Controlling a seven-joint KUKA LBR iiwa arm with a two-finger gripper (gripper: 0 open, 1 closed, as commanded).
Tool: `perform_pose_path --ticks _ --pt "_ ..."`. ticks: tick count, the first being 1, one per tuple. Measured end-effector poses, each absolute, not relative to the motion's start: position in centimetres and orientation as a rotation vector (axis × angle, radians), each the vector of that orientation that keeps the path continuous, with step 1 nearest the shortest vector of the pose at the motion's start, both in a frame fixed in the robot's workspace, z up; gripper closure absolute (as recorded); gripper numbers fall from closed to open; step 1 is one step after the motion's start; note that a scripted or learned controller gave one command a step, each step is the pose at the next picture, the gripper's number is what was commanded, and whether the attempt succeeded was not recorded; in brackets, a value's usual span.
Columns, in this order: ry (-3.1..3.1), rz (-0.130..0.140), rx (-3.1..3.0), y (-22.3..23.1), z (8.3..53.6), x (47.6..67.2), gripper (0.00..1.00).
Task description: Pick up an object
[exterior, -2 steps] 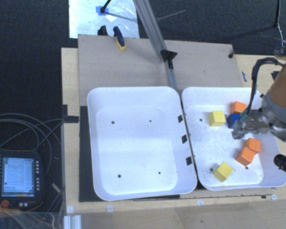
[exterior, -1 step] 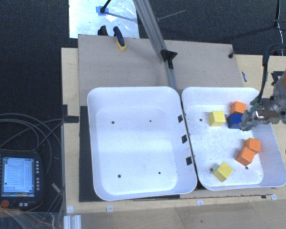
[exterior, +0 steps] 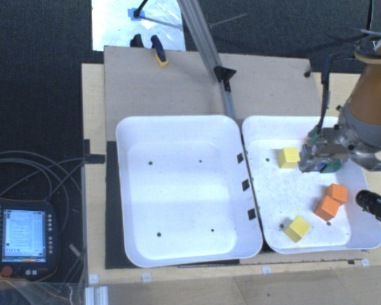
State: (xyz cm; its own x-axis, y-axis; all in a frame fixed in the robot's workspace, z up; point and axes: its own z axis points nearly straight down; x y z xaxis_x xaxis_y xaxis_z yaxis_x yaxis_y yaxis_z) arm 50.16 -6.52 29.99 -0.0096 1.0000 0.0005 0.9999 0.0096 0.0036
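While the gripper (exterior: 308, 161) hovers beside the yellow block (exterior: 288, 157), mid-right, you're approaching; finger state unclear—next, probably descend and close.

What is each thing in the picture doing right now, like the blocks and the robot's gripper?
Gripper: low in the right bin, just right of a yellow block.
Upper yellow block: lying in the right bin, beside the gripper.
Lower yellow block: lying tilted near the front of the right bin.
Orange blocks: lying together, touching, in the right bin.
Left bin: flat on the bench.
Control pad: screen lit.
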Motion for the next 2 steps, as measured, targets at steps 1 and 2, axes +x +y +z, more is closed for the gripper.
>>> perform_pose_path --ticks 1,2 --pt "2.235 0.002 2.211 -1.1 28.1 50.9 1.00" --pt "2.234 0.004 2.210 4.1 28.0 50.1 1.00"
